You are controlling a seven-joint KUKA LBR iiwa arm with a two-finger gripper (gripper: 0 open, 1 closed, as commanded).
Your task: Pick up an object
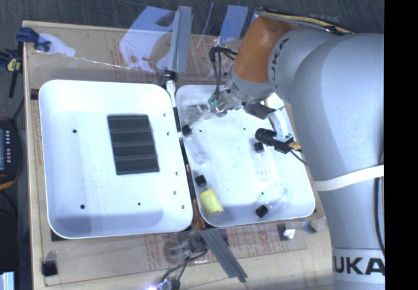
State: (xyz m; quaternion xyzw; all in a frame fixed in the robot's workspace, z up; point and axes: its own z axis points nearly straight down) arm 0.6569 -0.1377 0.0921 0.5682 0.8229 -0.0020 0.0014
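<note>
My gripper is low over the far left corner of the right bin, under the orange-banded wrist. A pale, see-through item lies just to its left, and I cannot tell whether they touch. A yellow cylinder lies at the near left of this bin. A clear tube rests right of the middle. Small black pieces sit at the left wall, near the front wall and at the far left.
The left bin holds a black ridged block near its middle. A divider wall runs between the bins. The arm's big grey body covers the right bin's right side.
</note>
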